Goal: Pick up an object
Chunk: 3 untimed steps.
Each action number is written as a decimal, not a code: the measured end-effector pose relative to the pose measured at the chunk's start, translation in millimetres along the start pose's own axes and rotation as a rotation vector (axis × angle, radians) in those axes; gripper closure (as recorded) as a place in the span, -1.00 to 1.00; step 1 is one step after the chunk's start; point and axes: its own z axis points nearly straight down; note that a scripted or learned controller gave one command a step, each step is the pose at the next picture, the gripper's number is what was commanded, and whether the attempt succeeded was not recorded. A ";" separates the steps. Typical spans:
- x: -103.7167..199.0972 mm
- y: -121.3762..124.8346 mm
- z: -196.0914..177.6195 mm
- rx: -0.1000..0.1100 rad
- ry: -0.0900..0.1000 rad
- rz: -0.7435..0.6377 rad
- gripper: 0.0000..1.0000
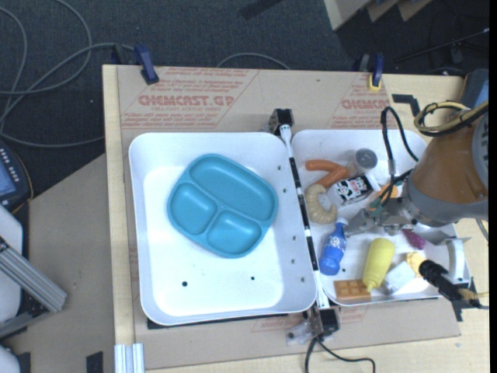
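Candidate objects crowd the right bin (pixel 311 142): a yellow bottle (pixel 378 261), blue bottle (pixel 333 249), orange carrot (pixel 328 169) and brown waffle (pixel 352 290), lying close together where the arm can reach them. The arm (pixel 446 181) hangs over this bin; the end effector (pixel 386 214) sits low among them, its state undeterminable. The left bin (pixel 140 208) holds a blue divided plate (pixel 223 204).

The arm (pixel 454 173) reaches in from the right edge of the camera view — a bulky body, orange-brown on its upper part with a grey band below. Black and yellow cables loop over its top. It leans downward and to the left, ending in the tool (pixel 380 217), whose grey metal parts sit low beneath the wrist — the tips are too cluttered to read.
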 end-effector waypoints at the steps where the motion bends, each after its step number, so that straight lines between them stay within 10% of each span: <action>1: -34.0 -28.9 18.2 0.026 0.001 0.002 -1.00; 2: 16.6 -27.0 17.3 0.024 0.003 -0.005 -1.00; 3: 13.1 -22.9 4.3 0.009 -0.004 0.000 1.00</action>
